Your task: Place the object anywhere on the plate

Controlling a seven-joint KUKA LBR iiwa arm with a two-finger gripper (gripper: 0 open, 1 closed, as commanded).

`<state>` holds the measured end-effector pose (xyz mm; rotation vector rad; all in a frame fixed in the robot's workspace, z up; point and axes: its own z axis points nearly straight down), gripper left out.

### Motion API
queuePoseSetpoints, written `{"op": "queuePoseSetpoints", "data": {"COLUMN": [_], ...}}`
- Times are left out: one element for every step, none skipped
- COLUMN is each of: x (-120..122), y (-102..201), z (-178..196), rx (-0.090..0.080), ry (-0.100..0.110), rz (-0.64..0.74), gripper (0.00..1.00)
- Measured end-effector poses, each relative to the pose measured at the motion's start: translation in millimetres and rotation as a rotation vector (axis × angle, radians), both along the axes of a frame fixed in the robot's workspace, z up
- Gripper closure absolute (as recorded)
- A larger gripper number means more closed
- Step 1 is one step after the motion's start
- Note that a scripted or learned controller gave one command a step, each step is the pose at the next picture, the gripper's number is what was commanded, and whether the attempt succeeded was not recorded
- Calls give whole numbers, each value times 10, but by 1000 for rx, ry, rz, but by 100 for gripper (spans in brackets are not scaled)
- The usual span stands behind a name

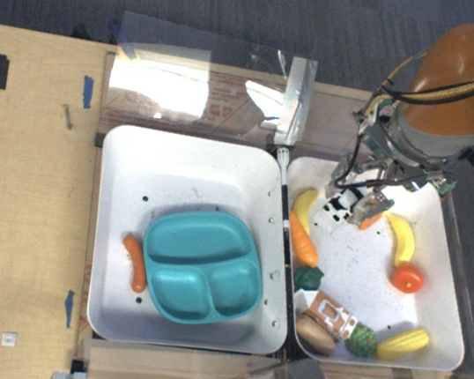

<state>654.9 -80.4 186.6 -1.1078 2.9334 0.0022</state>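
1. Camera view, the gripper: the gripper (362, 204) hangs low over the far part of the right bin (446, 302), under the arm's orange band. Wires and dark parts crowd it, so I cannot tell whether it is open or closed.

2. Camera view, the object: a small orange piece (371, 216) shows right at the tip of the gripper, touching it or just below it. I judge this to be the object, but I cannot tell if it is gripped or only lying on the bin floor. Its long axis seems to run at a slant, from near-left to far-right in the view.

3. Camera view, the neighbours: a banana (404, 238) lies just beside the gripper, on the view's right, and a tomato (407, 278) is nearer to the camera from there. A carrot (304, 242) lies on the view's left of the gripper, along the wall between the bins.

4. Camera view, the goal: the plate (184, 243) sits in the left bin (135, 159), well apart from the gripper, toward the view's left and nearer to the camera. A sausage (135, 263) lies just beside its far edge from the gripper.

5. My judgement: the coming move depends on this direction. The object must be lifted over the wall and the carrot, then carried leftward to the plate.
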Motion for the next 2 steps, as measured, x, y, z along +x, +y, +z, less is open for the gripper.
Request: {"op": "queuePoseSetpoints", "data": {"x": [-102,-833], "y": [603,1075], "z": [572,1205], "rx": [-2,-4], "ry": [-8,-6], "rz": [252,709], "gripper": [100,100]}}
